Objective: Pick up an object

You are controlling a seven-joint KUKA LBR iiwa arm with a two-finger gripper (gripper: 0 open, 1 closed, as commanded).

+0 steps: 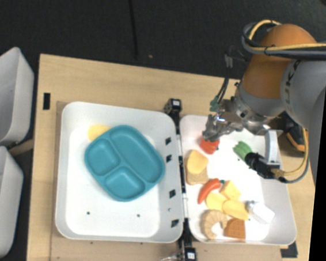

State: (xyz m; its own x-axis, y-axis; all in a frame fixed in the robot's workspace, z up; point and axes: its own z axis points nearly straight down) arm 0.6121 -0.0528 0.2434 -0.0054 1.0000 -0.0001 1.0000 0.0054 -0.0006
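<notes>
Smooth plastic everywhere: a teal divided plate [125,162] with rounded compartments in the left bin [65,203], glossy toy foods heaped in the right bin [280,223]. The gripper [214,132] sits low over a small red piece [209,145] at that bin's upper left, seemingly touching it; how wide it's open, I can't tell.

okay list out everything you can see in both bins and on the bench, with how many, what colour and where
divided plate: 1, teal, centre of left bin
yellow piece: 1, left bin, partly under the plate's upper left edge
red piece: 1, upper left of right bin, just below the end effector
green piece: 1, upper middle of right bin
toy foods: a cluster, yellow, tan, orange, lower right bin
bins: 2, white, side by side on the bench
bench: 1, light wood
arm: 1, grey and orange, from the right
end effector: 1, above the red piece
</notes>
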